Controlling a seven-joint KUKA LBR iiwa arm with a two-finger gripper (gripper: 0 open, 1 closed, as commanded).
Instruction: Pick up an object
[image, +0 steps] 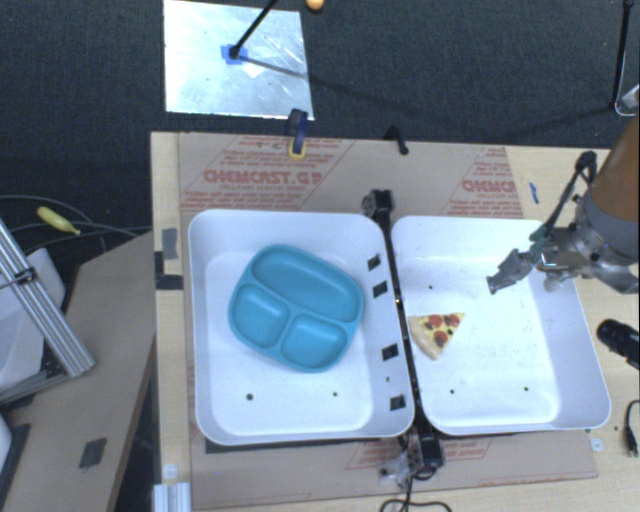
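Observation:
A pizza slice (437, 331) with red toppings lies in the right bin (560, 395), close to its left wall. My gripper (510, 270) hangs over the right bin's upper right part, above and to the right of the slice, apart from it. Nothing shows between its fingers. A blue divided plate (296, 307) rests in the left bin (215, 400).
The two white bins meet at a black divider (398, 320) with clips. They stand on a cardboard sheet (270, 170). A shiny metal sheet (235, 60) lies on the dark floor beyond. An aluminium frame (40, 310) stands at the left.

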